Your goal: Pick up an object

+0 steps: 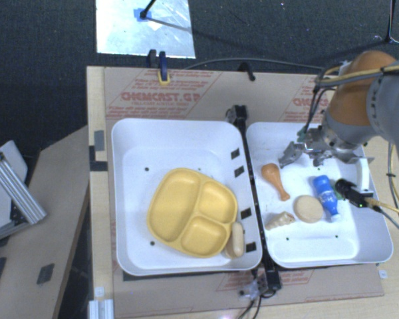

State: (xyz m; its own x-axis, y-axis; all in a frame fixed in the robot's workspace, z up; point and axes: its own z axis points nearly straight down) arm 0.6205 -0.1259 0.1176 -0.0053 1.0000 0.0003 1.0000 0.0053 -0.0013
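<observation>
The right bin (pixel 346 248) holds a tan drumstick-shaped toy (pixel 274 179), a blue bottle (pixel 326 195), a round beige bun (pixel 308 209) and a small cream shell-like piece (pixel 280 220). My gripper (pixel 303 153) hangs over the back of this bin, up and to the right of the drumstick and behind the bottle. It looks open, with nothing between its fingers. The grey arm with its orange band (pixel 359 92) comes in from the upper right.
The left bin (pixel 136 178) holds a yellow divided plate (pixel 193 211) with a beige oblong piece (pixel 236 239) against its right edge. A black divider (pixel 249 198) runs between the bins. Cables (pixel 386 208) trail along the right bin's right side.
</observation>
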